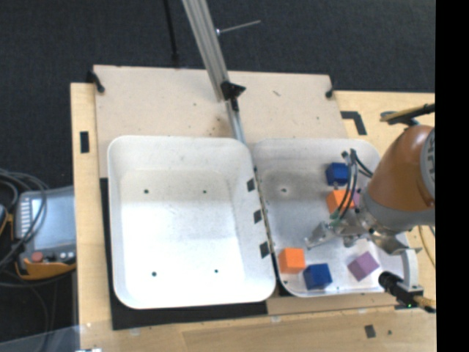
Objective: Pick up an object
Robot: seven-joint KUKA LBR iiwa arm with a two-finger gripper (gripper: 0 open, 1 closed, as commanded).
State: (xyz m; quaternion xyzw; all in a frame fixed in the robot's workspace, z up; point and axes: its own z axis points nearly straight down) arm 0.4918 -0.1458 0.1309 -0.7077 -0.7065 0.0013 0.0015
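Arm (pixel 399 178) enters from the frame's right, orange band over the right bin (pixel 293 167). Claw (pixel 331 231) sits low in that bin's middle, fingers too blurred to read. Right bin contents: blue cube (pixel 337 173) at upper right, orange cube (pixel 339 200) just below it beside the arm, orange cube (pixel 292 259) and blue cube (pixel 317 276) near the bottom edge, purple cube (pixel 363 266) lower right. Left bin (pixel 183 218) is beside it. Aluminium rail (pixel 205 39) runs diagonally at top centre of the counter (pixel 183 101).

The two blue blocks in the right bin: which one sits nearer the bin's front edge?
The blue block beside the orange block, left of the purple block. The other blue block lies farther back, close to the arm's orange band.
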